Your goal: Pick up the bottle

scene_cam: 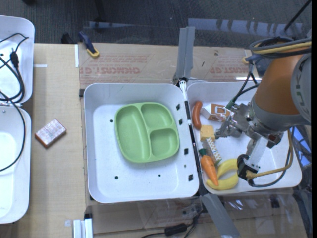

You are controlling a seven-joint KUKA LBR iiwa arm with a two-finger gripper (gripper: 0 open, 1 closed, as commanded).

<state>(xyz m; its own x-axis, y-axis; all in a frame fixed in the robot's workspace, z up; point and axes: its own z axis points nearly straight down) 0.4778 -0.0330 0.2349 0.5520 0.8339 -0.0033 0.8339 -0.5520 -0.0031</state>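
Bottle is somewhere I can't make out from where I'm standing; if it lies in the right bin (220, 90), the robot may be hiding it, and I cannot tell which of the small things there it might be. The arm (277, 83) comes in from the right and bends down over that bin, its orange band uppermost and the grey wrist slanting towards the bin's middle. The gripper (225, 130) hangs low at the left of the wrist, close to the clutter along the bin's left wall; whether it is clamped or released I cannot tell, and I see nothing plainly caught in it. Red print on the cardboard (116, 63) behind the bins runs upside down from here and seems to read "CHEMCAST GP". A card (218, 111) in the right bin carries an orange pattern, too small to read. Along that bin's left wall, from back to front, lie a sausage (197, 114), a yellow block (207, 132), a carrot (209, 166) and a banana (224, 176), the carrot touching the banana. The left bin (99, 148) holds a green plate (147, 131) with three compartments, all bare. A small patterned box (50, 133) lies on the bench (54, 83), well left of the bins.
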